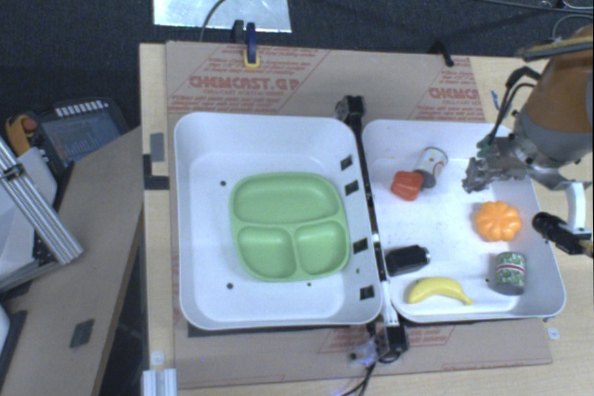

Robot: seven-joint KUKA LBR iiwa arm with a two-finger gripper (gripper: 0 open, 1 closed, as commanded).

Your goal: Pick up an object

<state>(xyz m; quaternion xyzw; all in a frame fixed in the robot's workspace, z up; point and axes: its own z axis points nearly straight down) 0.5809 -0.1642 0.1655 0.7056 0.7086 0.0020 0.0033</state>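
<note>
Overhead, from my remote seat: the right bin (557, 292) carries an orange pumpkin (497, 220), a banana (439, 291), a small can (508, 272), a red piece (406, 185) beside a grey-and-white object (431, 162), and a black block (406, 259). The left bin (200, 153) carries a green divided tray (285, 225). The gripper (484, 170) hovers over the right bin's upper right, just above the pumpkin, nothing visibly gripped; its opening I cannot tell. I judge this the approach step. Next I'd want it centred over the pumpkin, then lowered squarely; the rounded skin may slip.
</note>
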